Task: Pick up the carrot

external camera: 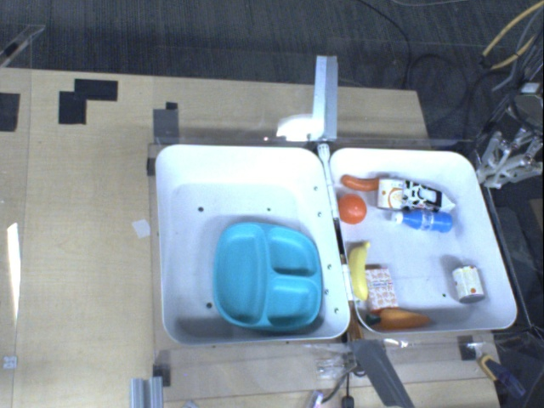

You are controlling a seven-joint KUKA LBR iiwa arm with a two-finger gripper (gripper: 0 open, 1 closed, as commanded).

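The carrot (406,319), orange with a darker left end, lies flat against the near wall of the right bin (489,228), just below a patterned snack packet (381,287). A grey metal part of the arm, which I take for my gripper (508,158), hangs outside the right bin's far right corner, well away from the carrot. Nothing shows between its fingers.
The right bin also holds a curved orange-red piece (360,182), an orange ball (352,208), a banana (359,270), a white-and-black item (410,195), a blue bottle (427,220) and a small white can (467,283). A blue divided plate (268,274) lies in the left bin (183,219).
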